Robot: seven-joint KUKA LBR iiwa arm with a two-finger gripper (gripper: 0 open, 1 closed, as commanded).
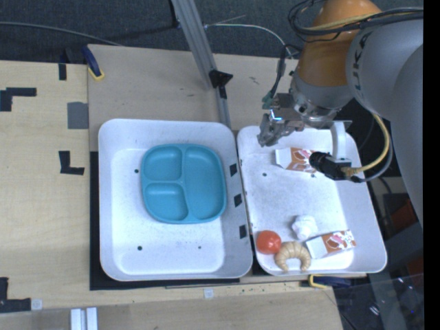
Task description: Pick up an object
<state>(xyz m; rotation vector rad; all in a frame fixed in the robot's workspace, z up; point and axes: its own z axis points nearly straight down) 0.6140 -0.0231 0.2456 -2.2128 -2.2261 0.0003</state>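
Observation:
My gripper [269, 135] hangs over the far left corner of the right bin [295, 191], with nothing seen between its fingers. Just to its right lies a white and orange packet [294, 159], partly under a black part of the arm. At the near end of the right bin lie a red ball [268, 240], a croissant [293, 254], a small white crumpled object [304, 225] and a second white and orange packet [330, 243].
The left bin [117, 205] holds a blue divided plate [183, 183]. A grey metal post [196, 40] slants up from between the bins at the back. The arm's orange band [333, 33] and grey body fill the upper right.

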